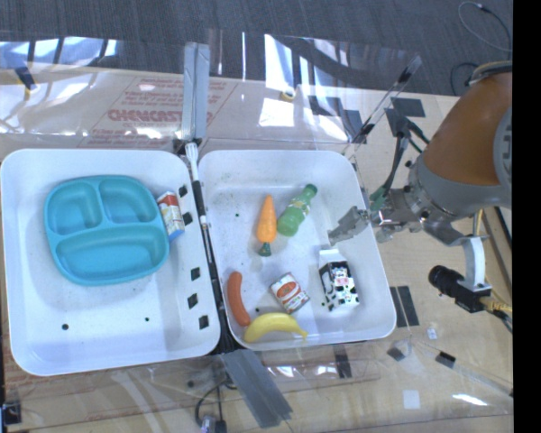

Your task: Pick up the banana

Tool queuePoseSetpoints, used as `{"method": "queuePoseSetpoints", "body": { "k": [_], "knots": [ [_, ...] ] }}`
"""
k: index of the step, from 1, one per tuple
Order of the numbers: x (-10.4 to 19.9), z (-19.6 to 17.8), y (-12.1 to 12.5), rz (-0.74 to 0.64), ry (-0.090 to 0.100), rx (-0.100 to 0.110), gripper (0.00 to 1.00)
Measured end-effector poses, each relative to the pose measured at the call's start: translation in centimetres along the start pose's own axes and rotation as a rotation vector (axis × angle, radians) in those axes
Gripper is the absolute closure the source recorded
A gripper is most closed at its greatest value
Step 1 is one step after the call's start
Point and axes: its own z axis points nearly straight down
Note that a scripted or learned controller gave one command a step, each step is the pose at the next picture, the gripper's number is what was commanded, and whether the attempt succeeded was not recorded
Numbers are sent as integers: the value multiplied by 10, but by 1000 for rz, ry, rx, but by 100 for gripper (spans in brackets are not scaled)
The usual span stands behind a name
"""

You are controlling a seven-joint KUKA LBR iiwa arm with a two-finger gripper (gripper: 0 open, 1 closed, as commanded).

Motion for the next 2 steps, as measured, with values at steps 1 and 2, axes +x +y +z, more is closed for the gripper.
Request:
{"method": "queuePoseSetpoints", "body": {
  "k": [1,2],
  "knots": [
    [48,149,44,-250,0,0,0],
    [88,152,-31,-250,0,0,0]
  ]
}}
